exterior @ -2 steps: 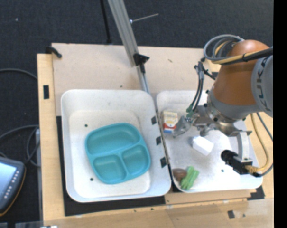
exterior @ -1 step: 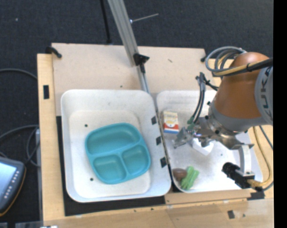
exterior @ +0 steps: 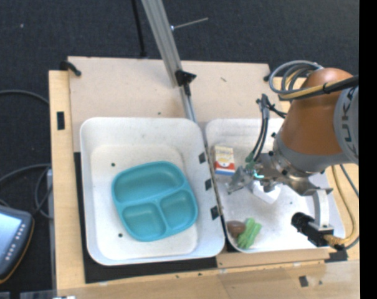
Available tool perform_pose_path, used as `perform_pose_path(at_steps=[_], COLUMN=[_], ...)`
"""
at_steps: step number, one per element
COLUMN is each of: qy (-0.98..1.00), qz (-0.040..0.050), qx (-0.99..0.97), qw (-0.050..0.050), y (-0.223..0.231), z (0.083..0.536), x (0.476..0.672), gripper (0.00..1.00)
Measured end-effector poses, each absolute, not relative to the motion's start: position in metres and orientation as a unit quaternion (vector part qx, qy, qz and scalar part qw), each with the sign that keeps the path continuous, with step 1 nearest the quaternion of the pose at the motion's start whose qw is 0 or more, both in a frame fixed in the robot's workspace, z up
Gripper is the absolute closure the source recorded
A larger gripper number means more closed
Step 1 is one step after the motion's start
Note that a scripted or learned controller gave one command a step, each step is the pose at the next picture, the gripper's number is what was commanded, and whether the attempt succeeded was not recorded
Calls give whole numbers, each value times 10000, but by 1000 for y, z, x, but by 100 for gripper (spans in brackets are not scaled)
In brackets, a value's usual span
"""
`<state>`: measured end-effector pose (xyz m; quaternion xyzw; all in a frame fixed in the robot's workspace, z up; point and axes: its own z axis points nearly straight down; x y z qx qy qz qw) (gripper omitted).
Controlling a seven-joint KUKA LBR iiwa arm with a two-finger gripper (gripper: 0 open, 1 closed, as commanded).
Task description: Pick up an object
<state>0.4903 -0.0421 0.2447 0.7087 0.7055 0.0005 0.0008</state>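
On the bench, the arm [exterior: 313, 123] bends over the right bin [exterior: 238, 132]; end effector [exterior: 247, 179] grip unclear

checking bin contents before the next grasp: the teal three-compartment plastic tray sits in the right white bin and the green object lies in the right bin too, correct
Not quite. The camera view shows the teal three-compartment plastic tray in the left white bin, not the right one. The green object does lie in the right white bin, near its front edge.

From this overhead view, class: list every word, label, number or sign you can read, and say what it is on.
"KU": large dark letters on the arm's grey casing, cut off by the frame.
Small carton in the right bin: red and white print, too blurred to read.
Handheld screen at lower left: unreadable.
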Motion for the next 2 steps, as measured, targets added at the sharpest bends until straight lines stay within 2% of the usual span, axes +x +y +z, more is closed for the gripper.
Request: perform_pose_path(at_steps=[1, 2], qy=[7052, 7089], qz=[9, -12], qx=[7090, 7053], qw=[6, -17], y=[-41, 8], z=[245, 198], x=[490, 489], gripper=[0, 0])
